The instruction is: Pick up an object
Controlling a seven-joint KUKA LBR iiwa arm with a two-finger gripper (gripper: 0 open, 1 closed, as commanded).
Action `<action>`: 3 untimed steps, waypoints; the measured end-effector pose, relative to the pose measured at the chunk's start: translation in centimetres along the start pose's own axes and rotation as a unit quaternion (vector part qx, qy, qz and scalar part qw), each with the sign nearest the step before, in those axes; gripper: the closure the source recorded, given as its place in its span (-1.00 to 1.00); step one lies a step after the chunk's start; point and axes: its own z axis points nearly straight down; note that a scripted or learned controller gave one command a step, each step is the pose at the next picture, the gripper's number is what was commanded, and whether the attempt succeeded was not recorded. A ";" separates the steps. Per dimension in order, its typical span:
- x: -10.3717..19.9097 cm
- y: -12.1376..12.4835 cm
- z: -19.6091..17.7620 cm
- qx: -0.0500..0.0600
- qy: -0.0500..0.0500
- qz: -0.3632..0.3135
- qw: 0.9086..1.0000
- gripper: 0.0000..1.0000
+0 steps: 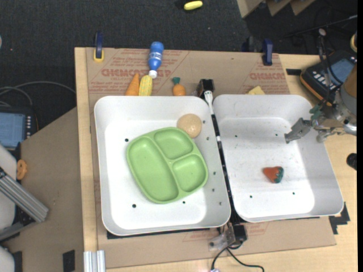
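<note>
A small red toy with a green end, like a strawberry, lies in the right bin, right of its middle. My gripper hangs over that bin's right rim, up and to the right of the red toy and well apart from it. Its fingers look spread, with nothing between them. In the left bin sits a green divided plate. A beige round object rests against the plate's far edge.
Behind the bins, on the cardboard, lie a blue-and-white bottle, a corn cob, two carrots and a black item. Blue clamps hold the board's back edge.
</note>
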 end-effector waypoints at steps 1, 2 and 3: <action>1.4 -1.6 12.5 0.003 0.001 0.000 1.000 -1.00; 8.2 -5.4 11.9 0.003 0.003 -0.002 1.000 -1.00; 7.7 -5.2 10.9 -0.001 0.000 0.001 1.000 1.00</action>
